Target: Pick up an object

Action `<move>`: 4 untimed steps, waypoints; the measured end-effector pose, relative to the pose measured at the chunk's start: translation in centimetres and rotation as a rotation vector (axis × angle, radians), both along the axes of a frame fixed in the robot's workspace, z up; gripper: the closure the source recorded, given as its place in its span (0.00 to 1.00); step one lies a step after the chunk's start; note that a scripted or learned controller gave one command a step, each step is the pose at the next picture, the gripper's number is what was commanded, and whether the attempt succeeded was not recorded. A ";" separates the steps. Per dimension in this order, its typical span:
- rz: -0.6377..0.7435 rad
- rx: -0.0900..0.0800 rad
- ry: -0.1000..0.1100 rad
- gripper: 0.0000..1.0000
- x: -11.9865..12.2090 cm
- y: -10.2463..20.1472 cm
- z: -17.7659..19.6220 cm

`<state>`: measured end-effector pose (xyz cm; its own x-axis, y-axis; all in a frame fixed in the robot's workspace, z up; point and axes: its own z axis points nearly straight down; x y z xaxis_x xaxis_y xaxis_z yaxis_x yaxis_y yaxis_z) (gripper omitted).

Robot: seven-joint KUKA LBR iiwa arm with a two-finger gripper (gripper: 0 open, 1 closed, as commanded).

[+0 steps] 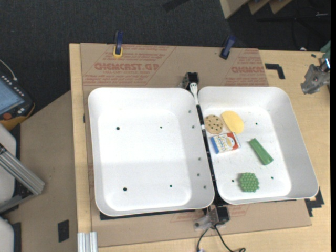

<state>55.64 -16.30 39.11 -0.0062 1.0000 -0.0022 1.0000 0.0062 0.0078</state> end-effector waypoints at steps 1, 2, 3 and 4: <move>-0.008 0.003 0.006 1.00 -8.0 0.8 2.9; -0.007 -0.001 0.004 1.00 -7.7 -1.9 3.4; -0.008 -0.002 0.002 1.00 -7.7 -4.7 5.3; -0.007 -0.002 0.001 1.00 -7.7 -6.2 7.9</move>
<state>47.98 -22.48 46.99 0.0008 1.0000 -0.0044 1.0000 -0.0008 0.0064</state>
